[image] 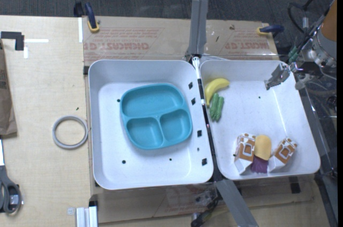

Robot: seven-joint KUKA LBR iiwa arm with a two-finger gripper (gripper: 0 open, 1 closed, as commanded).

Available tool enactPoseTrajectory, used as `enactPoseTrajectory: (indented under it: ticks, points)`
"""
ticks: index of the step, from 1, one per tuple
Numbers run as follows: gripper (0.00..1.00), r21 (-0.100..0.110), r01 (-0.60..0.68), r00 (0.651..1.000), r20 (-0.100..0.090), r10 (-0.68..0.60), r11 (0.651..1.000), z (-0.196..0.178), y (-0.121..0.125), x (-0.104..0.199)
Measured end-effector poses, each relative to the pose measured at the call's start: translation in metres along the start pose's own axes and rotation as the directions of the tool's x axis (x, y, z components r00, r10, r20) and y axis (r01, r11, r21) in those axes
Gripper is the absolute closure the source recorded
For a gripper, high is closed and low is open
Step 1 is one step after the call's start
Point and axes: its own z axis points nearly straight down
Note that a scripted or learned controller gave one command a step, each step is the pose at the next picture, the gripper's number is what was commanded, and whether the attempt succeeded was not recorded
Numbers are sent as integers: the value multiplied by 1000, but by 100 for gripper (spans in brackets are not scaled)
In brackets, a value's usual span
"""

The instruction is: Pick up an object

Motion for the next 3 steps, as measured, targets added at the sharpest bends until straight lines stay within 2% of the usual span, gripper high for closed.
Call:
enactPoseTrajectory:
  ticks: [1, 2, 3]
  points:
    - [0, 1, 20, 1000, -1, -20, 1000, 124, -58, 39]
    - [0, -3, 78, 997, -1, -78, 997, 171, -92, 45]
    - [100, -5, 73, 997, -1, -73, 997, 162, -91, 43]
